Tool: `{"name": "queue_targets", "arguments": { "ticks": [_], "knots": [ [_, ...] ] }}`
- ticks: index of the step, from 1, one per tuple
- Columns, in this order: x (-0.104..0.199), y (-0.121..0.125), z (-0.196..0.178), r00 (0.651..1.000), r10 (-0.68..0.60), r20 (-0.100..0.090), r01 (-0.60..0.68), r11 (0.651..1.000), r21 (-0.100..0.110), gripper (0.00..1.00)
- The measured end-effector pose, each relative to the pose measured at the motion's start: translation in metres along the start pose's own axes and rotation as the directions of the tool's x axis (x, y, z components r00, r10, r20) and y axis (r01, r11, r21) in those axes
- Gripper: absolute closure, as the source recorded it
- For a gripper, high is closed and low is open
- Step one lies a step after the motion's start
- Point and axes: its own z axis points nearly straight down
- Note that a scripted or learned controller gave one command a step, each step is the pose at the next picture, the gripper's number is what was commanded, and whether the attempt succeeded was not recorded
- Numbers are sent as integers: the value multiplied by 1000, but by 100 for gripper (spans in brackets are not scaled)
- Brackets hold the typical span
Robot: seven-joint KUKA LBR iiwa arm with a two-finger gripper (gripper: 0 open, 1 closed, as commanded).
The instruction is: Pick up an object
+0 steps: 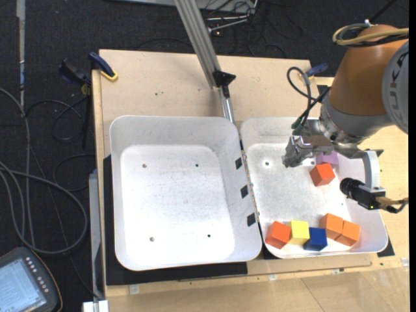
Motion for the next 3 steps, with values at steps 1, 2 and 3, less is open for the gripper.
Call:
{"name": "queue_targets", "arguments": {
  "ticks": [1,2,3],
  "knots": [
    [52,11,-5,1000,-1,0,1,1000,-4,100],
    [98,25,12,1000,0,1,0,1000,-2,100],
    [149,38,7,1000,0,0,0,1000,-4,100]
  ]
}}
